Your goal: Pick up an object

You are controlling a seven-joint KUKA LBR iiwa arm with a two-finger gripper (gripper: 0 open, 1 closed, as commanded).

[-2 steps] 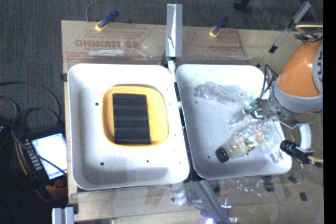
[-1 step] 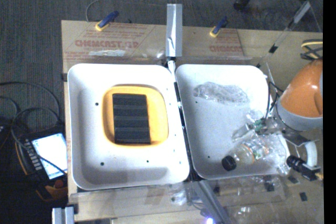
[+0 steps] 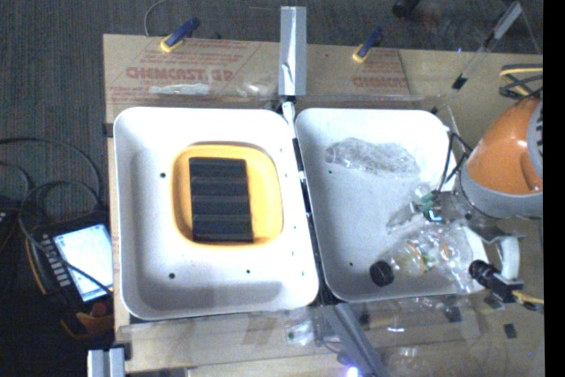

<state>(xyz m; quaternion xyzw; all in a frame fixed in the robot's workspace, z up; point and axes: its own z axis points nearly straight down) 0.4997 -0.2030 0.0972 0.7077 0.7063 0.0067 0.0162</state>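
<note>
I see two shallow glossy white bins, the left bin (image 3: 141, 190) bearing a rounded yellow tray with a ribbed black insert (image 3: 225, 194), the right bin (image 3: 353, 190) a crinkled clear plastic wrapper (image 3: 371, 156) and a black-capped clear plastic bottle (image 3: 415, 260) lying beside the orange-banded arm (image 3: 503, 168).

Clear plastic bottle (image 3: 415, 258), black cap, lying on its side in right bin's near right corner. Crumpled clear wrapper (image 3: 371, 155) at far side. Yellow tray with black insert (image 3: 226, 194) centred in left bin.
</note>
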